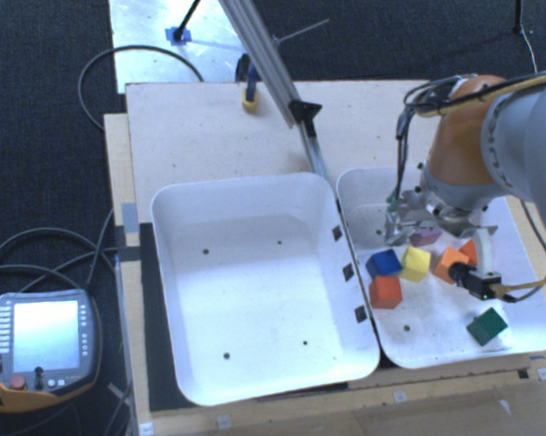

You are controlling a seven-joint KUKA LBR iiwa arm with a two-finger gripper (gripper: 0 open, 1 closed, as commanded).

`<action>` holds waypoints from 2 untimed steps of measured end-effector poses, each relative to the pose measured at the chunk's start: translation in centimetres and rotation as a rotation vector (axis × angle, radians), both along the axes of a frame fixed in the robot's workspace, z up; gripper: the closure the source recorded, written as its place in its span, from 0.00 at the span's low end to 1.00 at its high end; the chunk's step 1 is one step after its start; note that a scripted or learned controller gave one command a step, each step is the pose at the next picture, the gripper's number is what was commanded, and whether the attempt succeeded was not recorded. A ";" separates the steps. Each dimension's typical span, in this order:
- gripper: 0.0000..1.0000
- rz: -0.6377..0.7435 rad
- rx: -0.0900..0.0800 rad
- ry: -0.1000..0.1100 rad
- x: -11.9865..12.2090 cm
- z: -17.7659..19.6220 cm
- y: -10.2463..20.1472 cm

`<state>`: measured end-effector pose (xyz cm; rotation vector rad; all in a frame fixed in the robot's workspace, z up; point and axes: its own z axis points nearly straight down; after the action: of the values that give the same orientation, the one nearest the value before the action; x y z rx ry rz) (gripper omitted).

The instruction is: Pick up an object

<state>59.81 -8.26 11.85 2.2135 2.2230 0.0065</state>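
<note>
The right bin (527, 333) holds several small blocks. A blue block (383, 262) and a yellow block (415, 263) lie side by side near the bin's middle. One orange block (384, 292) lies just in front of the blue one, and another orange block (451, 264) lies right of the yellow one. A green block (488, 325) sits alone near the front right corner. A pinkish object (429, 236) is partly hidden under the wrist. My gripper (401, 227) hangs low over the bin's back left part, just behind the blue and yellow blocks.
The left bin (173, 267) stands against the right one, sharing a raised wall (353, 272). A slanted metal pole (270, 62) crosses the bench behind the bins. A teach pendant (39, 348) lies off the bench at the left. A black cable connector (480, 283) hangs over the right bin.
</note>
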 end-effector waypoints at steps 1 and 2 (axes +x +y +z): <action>1.00 0.001 -0.001 -0.003 0.7 6.4 0.2; 1.00 0.001 0.000 0.001 0.8 9.3 0.2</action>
<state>60.65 -8.04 21.12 2.2127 2.2238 0.0053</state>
